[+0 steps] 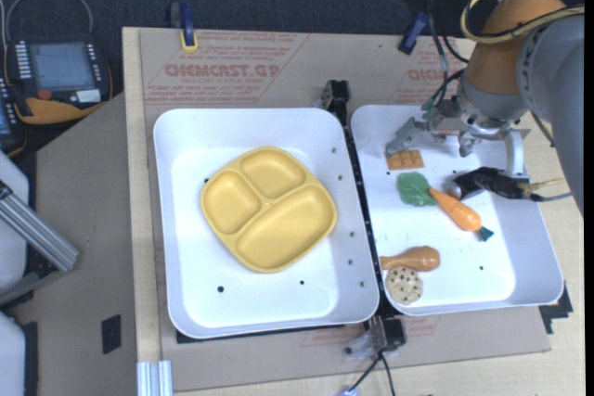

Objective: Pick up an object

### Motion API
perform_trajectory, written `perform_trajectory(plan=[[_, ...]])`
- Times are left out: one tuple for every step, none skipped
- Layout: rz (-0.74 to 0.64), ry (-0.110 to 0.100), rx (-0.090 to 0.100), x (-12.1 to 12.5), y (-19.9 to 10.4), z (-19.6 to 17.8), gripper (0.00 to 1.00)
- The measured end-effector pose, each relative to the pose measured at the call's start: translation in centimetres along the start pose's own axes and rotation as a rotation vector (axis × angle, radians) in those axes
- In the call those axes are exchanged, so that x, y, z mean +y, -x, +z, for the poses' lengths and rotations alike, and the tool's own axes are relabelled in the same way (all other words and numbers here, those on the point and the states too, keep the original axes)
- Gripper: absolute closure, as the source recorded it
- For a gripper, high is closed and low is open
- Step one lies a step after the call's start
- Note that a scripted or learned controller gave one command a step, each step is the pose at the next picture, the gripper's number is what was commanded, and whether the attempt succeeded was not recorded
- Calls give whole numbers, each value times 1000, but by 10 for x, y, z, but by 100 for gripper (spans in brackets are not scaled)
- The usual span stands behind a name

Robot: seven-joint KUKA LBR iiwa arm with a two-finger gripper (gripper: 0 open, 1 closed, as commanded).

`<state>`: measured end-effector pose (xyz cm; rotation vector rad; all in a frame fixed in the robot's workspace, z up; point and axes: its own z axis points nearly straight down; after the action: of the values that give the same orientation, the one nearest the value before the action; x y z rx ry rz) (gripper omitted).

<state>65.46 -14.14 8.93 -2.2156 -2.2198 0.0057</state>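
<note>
Arm: reaches in from the right, wrist bent down over the right bin (pixel 529 287)
Gripper (pixel 408 144): fingers' state cannot be told
Cracker (pixel 405 160): just below gripper
Carrot (pixel 457 209): mid-bin

The scene was bright and evenly lit, with the light coming from above. Both white bins (pixel 176 199) looked almost overexposed, so their surfaces showed little detail. Shadows were soft and short; the yellow plate (pixel 269 209) cast a faint one toward 6 o'clock. The dark floor at 12 o'clock stayed dim. The picture was slightly soft overall, and the arm (pixel 520 51) at 2 o'clock looked a little blurred.
</note>
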Motion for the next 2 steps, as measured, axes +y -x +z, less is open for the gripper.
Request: perform_trajectory(plan=[[0, 9, -2, 2, 0, -16, 100], [1, 14, -3, 6, 2, -80, 100]])
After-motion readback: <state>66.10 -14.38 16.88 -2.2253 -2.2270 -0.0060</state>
